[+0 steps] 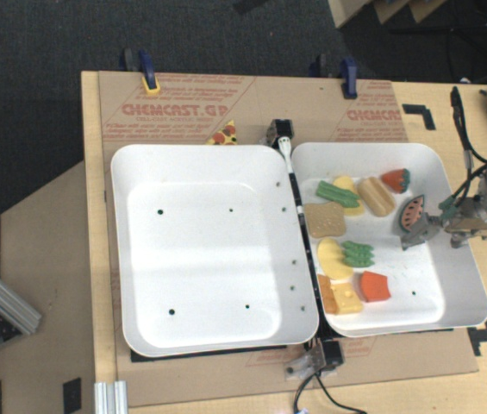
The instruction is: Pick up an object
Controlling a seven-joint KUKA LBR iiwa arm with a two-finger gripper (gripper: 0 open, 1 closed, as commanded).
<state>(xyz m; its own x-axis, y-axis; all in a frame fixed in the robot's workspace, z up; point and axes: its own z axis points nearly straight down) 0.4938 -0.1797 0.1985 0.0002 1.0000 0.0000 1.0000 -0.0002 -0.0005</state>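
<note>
The right bin (463, 296) holds several toy foods. Among them are a red strawberry (396, 179), a tan bun (377, 196), a green pod (336, 194), a brown toast slice (324, 221) and a watermelon slice (413, 213). Nearer the front lie a yellow piece (334, 261), a green sprig (359, 252), a red block (374, 286) and an orange wedge (340, 297). My gripper (426, 228) reaches in low over the bin's right side. It sits just right of and below the watermelon slice, close to touching it. Nothing is visibly held.
The left bin (131, 231) lies beside the right one, their rims meeting along the middle. Both rest on a cardboard sheet (226, 102) clamped at the back by blue clips (148, 67). A small toy (223, 134) lies behind the left bin. Cables run along the right edge.
</note>
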